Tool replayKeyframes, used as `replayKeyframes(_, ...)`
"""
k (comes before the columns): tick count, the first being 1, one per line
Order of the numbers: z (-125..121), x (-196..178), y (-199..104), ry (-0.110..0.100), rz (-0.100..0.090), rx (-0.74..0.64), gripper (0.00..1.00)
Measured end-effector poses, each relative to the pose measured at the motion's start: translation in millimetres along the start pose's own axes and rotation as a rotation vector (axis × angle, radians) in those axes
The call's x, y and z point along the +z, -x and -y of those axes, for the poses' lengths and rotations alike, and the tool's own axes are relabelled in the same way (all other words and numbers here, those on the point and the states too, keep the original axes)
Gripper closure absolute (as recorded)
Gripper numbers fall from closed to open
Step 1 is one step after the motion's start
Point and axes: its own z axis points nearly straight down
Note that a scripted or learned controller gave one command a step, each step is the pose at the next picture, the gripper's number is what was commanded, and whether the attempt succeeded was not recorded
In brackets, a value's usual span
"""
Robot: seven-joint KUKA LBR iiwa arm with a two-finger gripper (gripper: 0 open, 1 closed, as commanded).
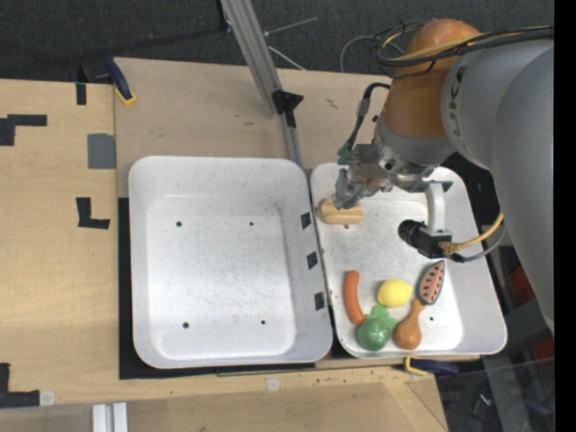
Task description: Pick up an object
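Note:
My gripper (349,198) hangs over the left part of the right bin (481,331), just inside its left wall. A small tan, bread-like piece (339,214) sits right at the fingertips and looks pinched between them, its left end reaching toward the bin's rim. Lower in the same bin lie an orange carrot-like stick (353,296), a yellow lemon (394,292), a green vegetable (374,330), an orange pear-shaped toy (409,330) and a watermelon slice (433,283).
The left bin (144,268) adjoins the right one on the left. A slanted metal pole (256,48) comes down to the gap between the bins at the back. A black fitting with a yellow cable (423,236) hangs from the arm over the right bin.

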Motion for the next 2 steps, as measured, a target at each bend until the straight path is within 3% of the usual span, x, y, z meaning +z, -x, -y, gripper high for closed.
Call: replayKeyframes(2, -45, -9, -121, 0.001, -0.001, -0.001, 1.00)
